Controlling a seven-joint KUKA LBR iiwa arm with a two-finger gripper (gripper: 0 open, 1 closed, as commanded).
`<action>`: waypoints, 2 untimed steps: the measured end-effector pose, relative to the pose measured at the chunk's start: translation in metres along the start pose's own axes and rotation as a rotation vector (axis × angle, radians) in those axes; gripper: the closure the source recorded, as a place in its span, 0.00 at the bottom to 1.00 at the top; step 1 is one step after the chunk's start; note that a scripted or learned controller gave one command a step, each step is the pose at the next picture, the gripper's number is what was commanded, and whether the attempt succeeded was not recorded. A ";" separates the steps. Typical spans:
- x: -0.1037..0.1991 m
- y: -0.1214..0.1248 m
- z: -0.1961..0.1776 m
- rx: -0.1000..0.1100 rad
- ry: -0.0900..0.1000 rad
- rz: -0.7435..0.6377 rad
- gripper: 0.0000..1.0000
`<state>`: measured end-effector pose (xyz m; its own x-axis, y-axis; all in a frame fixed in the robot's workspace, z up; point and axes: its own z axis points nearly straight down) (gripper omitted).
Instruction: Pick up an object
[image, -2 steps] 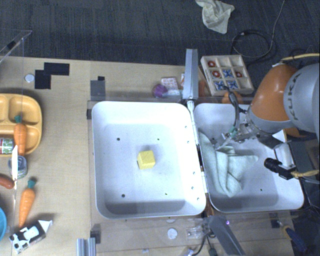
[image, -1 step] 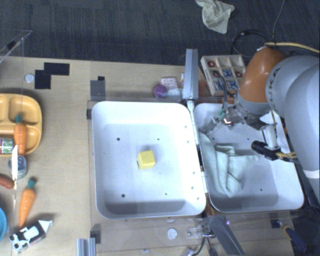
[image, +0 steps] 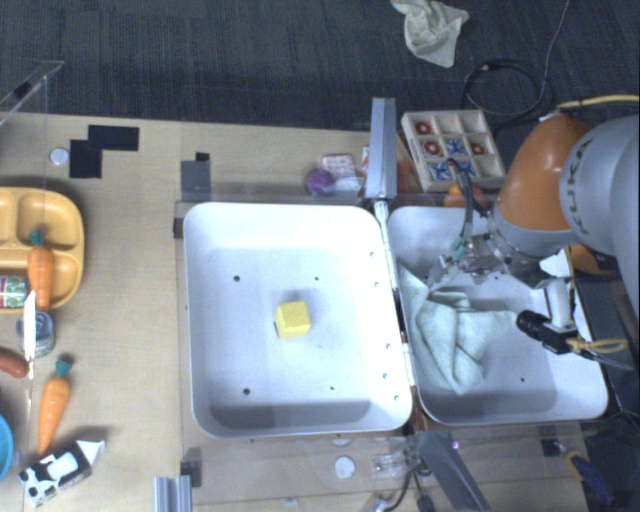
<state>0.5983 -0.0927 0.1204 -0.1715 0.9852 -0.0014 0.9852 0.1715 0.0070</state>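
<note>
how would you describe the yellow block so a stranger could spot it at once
Find the two white bins side by side and take the left bin, the one away from the arm. Near its middle sits a small yellow block. The cloth in the right bin is pale and crumpled, while the block is bright and square.

Left bin (image: 215, 300) open around yellow block (image: 293, 319); cloth (image: 452, 335) crowds right bin (image: 560, 385)

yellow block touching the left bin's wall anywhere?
Apart. In the camera view the yellow block sits near the middle of the left bin, with bare white floor showing between it and every wall.
</note>
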 end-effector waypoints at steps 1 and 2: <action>-0.035 0.054 0.013 -0.001 -0.002 -0.009 0.00; -0.068 0.063 -0.056 -0.004 -0.003 0.022 0.00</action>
<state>0.6712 -0.1487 0.1766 -0.1500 0.9887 -0.0046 0.9886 0.1500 0.0115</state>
